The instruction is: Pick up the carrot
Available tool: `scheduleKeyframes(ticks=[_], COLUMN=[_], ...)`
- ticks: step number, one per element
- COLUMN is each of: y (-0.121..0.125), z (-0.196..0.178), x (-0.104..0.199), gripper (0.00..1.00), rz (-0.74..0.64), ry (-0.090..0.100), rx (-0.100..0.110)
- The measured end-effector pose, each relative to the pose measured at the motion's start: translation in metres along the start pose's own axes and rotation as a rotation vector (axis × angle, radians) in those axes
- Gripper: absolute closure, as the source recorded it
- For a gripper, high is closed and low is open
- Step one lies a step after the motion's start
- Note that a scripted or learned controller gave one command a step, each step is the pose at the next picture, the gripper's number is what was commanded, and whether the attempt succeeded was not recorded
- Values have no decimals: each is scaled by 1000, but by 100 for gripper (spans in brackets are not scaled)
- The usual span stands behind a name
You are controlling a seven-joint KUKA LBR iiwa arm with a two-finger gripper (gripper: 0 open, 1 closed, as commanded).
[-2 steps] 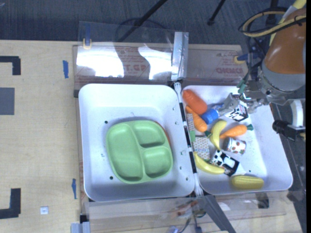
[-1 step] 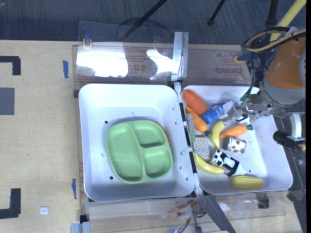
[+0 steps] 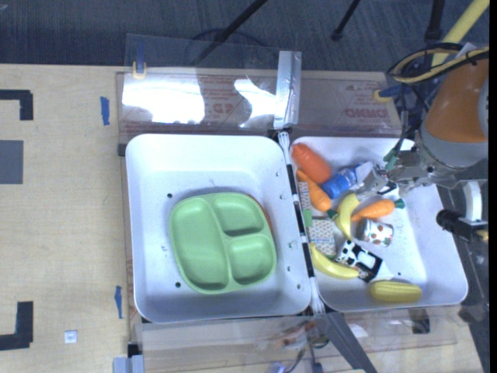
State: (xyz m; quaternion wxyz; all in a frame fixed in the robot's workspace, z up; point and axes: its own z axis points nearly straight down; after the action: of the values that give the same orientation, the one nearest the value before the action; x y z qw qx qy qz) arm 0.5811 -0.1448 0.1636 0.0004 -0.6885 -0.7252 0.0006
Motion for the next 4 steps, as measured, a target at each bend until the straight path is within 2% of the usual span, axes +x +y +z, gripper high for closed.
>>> scheduleKeyframes(ticks=[1,2,3,4], y=[3,-15,35,35], z=[14,12,19,-7], x=[2,-27,-39,-37], gripper=[0,0,0,0], rz=[-434,-704,-1148,-1389], ry=[1,0,-6,-8], rx=[-1,-2,-7,-8])
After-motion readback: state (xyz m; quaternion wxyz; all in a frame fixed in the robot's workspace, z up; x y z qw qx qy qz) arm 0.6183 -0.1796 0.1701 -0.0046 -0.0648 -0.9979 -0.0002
